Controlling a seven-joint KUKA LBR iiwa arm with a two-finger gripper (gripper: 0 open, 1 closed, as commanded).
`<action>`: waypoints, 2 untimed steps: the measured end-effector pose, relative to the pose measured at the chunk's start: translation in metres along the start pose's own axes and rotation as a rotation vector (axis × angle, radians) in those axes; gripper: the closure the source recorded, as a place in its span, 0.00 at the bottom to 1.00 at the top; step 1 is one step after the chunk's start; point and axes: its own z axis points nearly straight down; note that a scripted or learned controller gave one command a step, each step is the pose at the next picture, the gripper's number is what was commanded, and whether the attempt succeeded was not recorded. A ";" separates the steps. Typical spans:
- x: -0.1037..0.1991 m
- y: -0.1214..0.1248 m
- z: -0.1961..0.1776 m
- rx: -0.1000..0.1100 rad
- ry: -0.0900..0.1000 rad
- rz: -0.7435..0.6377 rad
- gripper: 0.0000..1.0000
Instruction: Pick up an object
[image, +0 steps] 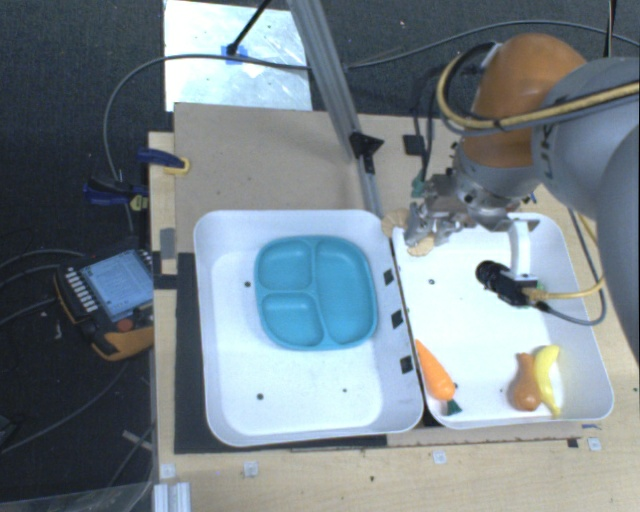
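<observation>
My gripper (432, 222) hangs over the far left corner of the right bin (480, 330). Directly under it, against the bin's left wall, lies a small tan object (416, 243); the view does not show whether it is held. An orange carrot (436, 371) with a green end lies along the near left side of the same bin. In that bin's near right corner, a yellow banana (549, 377) rests against a brown-orange piece (523, 388).
The left bin (230, 400) holds a blue divided plate (316, 291) in its far half. A grey pole (335, 90) slants down to the gap between the bins. Clamps, cables and a small device lie off the bench at left.
</observation>
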 end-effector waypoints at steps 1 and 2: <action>0.056 0.004 -0.007 -0.002 0.001 -0.001 1.00; 0.106 -0.004 -0.005 0.000 0.000 0.001 1.00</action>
